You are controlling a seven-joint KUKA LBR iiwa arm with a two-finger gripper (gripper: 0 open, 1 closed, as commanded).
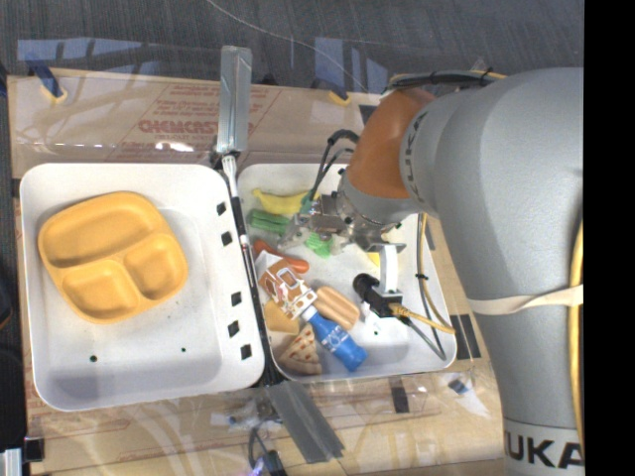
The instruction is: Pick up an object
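**Arm Low Over a Crowded Right Bin**

Dark carpet surrounds a bench bearing two shallow white bins. At left, the left bin (pixel 129 365) holds a yellow divided plate (pixel 111 254), lying flat and alone. Across the divider, the right bin (pixel 432 350) is crowded with toy food: a yellow banana (pixel 278 202) at the back, a green vegetable (pixel 270 222) just in front of it, then a hot dog (pixel 335 306), a blue bottle (pixel 335 343) and a waffle-patterned piece (pixel 301 350) near the front wall.

Farther right, the gripper (pixel 322 224) hangs low beside the green vegetable; whether it is spread or closed cannot be told from this view.

By my judgement these toys are light, stiff plastic, smooth and likely to slip. The green vegetable lies nearest; pinching it across its narrow middle looks safest.
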